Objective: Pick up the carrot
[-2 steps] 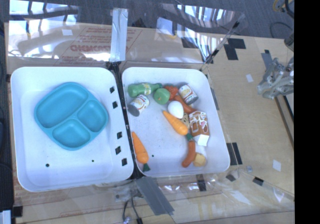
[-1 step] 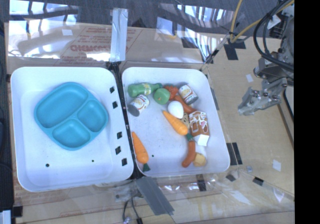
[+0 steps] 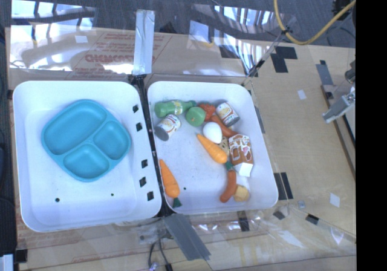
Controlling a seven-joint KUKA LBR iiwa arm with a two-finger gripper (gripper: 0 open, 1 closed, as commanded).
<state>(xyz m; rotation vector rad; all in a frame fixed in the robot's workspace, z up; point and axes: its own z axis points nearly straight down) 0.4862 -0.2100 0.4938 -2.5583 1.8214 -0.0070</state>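
Note:
An orange carrot (image 3: 212,148) lies slantwise in the middle of the right bin (image 3: 188,200), just below a white egg (image 3: 211,132). A second carrot (image 3: 169,181) with a green stub at its near end lies against that bin's left wall, apart from the other toys. A darker orange, sausage-like piece (image 3: 228,186) rests near the front right corner.
Around the middle carrot lie two small cans (image 3: 169,124) (image 3: 227,114), a green bottle (image 3: 168,108), a green pepper (image 3: 195,116), a printed box (image 3: 240,149) and a white cube (image 3: 245,170). The left bin (image 3: 36,203) holds a blue divided plate (image 3: 86,138). A grey metal piece (image 3: 337,108) juts in at the right.

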